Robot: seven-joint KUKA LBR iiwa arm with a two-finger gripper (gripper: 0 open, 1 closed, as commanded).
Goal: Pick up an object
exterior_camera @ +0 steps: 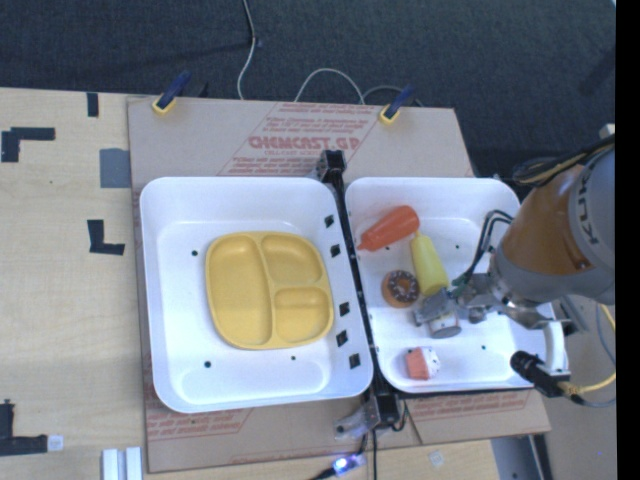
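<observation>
The yellow corn-like toy (428,262) lies in the right bin (500,373), centre-right of the frame, between the orange carrot (390,227) and the donut (401,288). The pincer (437,315) hangs low just below it, probably seeking a grasp; its state I cannot tell.

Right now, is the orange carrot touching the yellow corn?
Touching, it seems. The camera view shows the carrot lying with its lower edge meeting the top of the corn, no white bin floor between.
</observation>
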